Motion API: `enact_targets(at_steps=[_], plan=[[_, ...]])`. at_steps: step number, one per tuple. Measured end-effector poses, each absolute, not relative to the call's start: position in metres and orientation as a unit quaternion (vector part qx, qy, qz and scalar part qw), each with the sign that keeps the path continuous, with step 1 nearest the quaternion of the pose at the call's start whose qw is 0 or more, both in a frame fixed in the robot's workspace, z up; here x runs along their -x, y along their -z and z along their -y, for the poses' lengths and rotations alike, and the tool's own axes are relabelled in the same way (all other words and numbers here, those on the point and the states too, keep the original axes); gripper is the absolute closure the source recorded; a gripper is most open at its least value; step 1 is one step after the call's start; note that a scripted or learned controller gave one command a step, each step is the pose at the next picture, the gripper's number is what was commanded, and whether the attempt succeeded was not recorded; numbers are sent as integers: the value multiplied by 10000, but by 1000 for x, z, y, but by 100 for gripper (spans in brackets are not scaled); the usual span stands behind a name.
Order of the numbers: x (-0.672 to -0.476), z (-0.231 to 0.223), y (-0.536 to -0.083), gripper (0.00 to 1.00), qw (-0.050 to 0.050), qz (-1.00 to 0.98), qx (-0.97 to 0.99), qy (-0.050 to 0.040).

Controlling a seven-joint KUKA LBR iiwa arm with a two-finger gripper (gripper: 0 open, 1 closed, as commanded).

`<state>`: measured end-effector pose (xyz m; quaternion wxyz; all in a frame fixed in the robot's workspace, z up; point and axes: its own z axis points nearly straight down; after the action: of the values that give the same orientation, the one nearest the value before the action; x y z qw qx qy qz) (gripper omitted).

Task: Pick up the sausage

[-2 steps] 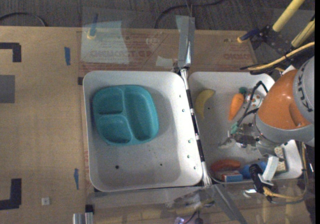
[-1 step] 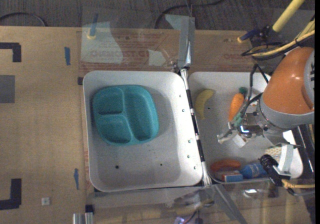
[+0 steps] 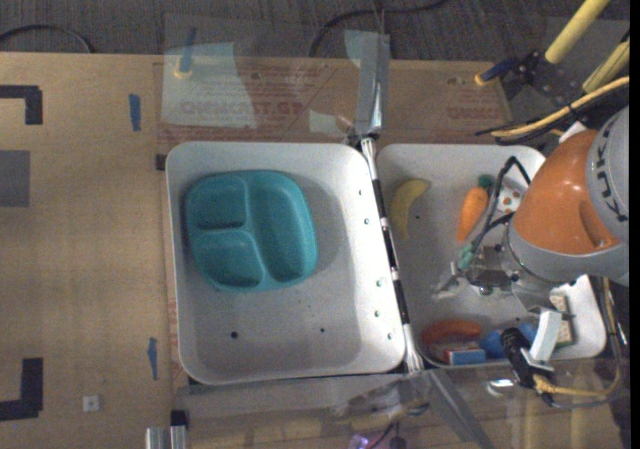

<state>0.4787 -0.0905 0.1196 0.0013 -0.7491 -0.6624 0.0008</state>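
the sausage [image 3: 452, 330] lies near the front edge of the right bin [image 3: 425, 237], beside a blue item [image 3: 497, 342]; the end effector [image 3: 470, 280] hangs just above it, its state impossible to tell; a banana [image 3: 405, 203] and a carrot [image 3: 471, 212] lie toward the bin's back edge, and a teal divided plate [image 3: 250, 229] sits in the left bin [image 3: 270, 347].

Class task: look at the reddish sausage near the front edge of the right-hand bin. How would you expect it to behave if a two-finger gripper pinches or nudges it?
The sausage looks smooth and rounded, so it may slip or roll when nudged. It lies close beside a blue item near the bin wall, so fingers may bump neighbours. It looks like a small toy, so probably light.
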Motion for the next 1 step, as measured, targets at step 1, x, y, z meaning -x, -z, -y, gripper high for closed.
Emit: enact_targets(at_steps=[1], plan=[[-481,107,-88,0,-2,6943,7197,25]])
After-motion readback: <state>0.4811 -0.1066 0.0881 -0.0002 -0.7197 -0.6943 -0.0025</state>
